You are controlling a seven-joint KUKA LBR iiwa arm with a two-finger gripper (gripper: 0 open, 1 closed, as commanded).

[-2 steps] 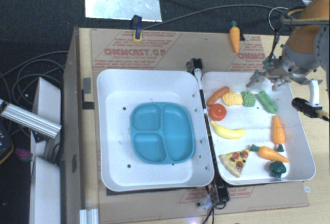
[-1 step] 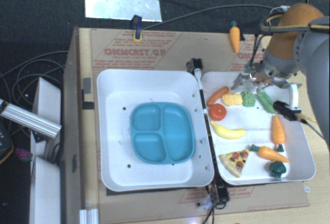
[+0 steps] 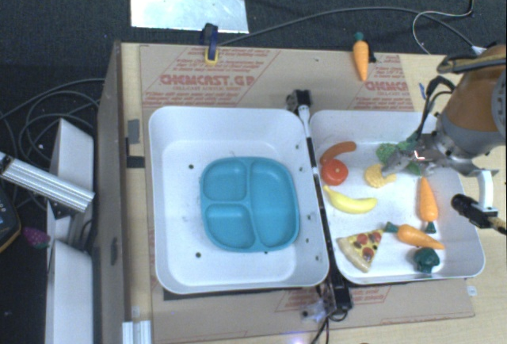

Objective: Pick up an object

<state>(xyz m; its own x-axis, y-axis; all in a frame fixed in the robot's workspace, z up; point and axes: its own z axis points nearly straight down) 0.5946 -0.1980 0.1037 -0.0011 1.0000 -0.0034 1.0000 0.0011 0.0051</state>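
The right bin (image 3: 467,259) holds several toy foods: a red chili (image 3: 339,150), a tomato (image 3: 334,171), a banana (image 3: 350,202), a small yellow piece (image 3: 375,175), a green leafy piece (image 3: 388,150), two carrots (image 3: 428,200) (image 3: 418,236), a pizza slice (image 3: 360,247) and a dark green broccoli (image 3: 425,258). My gripper (image 3: 402,163) is low in this bin's upper middle, right beside the yellow piece and the green leafy piece. The arm (image 3: 475,108) comes in from the right, over the bin's far right corner.
The left bin (image 3: 170,255) carries a blue divided plate (image 3: 249,203). Another carrot (image 3: 361,57) lies on the cardboard behind the bins. A black clamp (image 3: 301,102) sits at the back where the bins meet. Cables run along the right side.
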